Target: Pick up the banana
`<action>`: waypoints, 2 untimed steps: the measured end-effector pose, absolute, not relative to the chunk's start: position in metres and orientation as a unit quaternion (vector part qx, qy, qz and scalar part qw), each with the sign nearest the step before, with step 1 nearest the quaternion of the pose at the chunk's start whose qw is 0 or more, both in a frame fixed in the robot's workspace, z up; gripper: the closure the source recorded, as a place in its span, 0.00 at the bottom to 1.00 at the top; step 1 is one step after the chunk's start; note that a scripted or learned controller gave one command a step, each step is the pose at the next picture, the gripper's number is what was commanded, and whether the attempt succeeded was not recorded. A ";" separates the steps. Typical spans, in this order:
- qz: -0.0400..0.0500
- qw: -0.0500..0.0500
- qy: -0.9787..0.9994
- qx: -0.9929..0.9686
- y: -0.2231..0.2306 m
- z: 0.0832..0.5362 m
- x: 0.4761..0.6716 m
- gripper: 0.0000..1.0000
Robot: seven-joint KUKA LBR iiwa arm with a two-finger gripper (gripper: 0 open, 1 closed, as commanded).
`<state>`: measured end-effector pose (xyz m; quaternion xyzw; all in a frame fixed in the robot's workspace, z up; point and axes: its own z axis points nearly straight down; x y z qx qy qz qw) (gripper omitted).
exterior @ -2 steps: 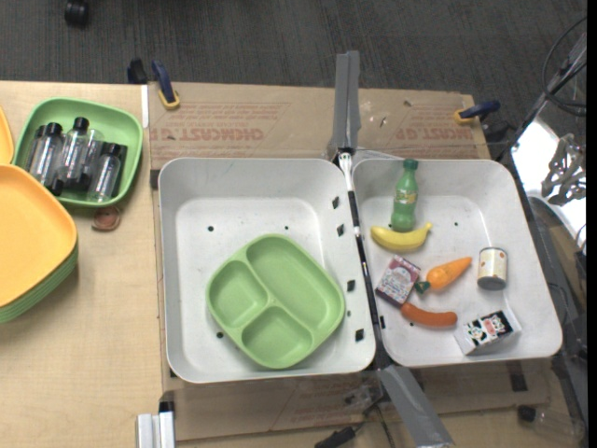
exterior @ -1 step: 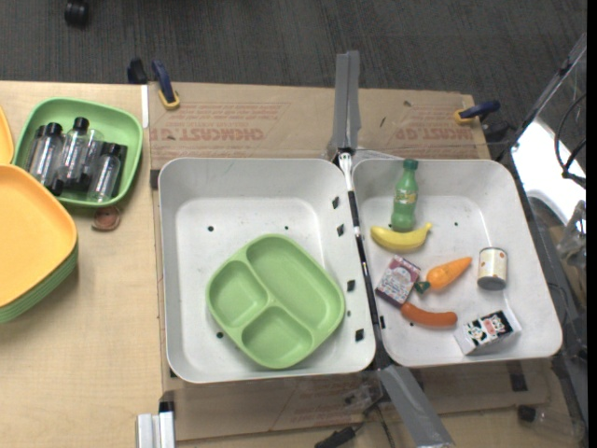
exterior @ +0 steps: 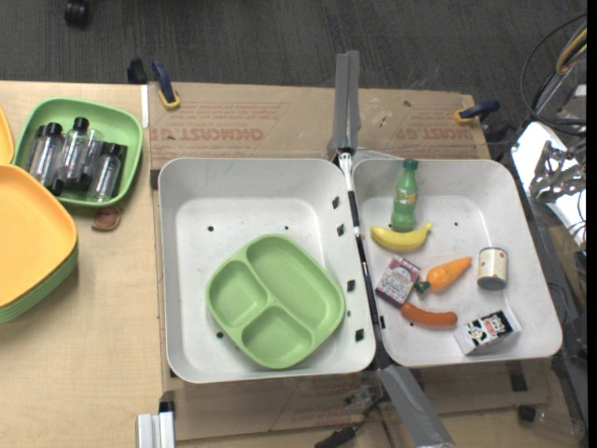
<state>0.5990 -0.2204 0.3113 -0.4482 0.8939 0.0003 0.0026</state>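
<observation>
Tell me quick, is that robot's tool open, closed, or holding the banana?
Tool: cannot be told; banana lies in the right bin, apart from it.

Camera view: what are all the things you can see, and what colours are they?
banana: 1, yellow, right bin
bottle: 1, green, right bin, touching banana
carrot: 1, orange, right bin
sausage: 1, orange-red, right bin
small box: 1, pink, right bin
can: 1, white, right bin
carton: 1, black-and-white, right bin
divided plate: 1, green, left bin
tray of bottles: 1, green, bench left
plates: stack, orange, far left
</observation>
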 end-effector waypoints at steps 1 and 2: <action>0.001 0.002 0.827 -0.563 -0.221 0.310 0.528 1.00; 0.000 0.003 0.765 -0.645 -0.220 0.311 0.638 1.00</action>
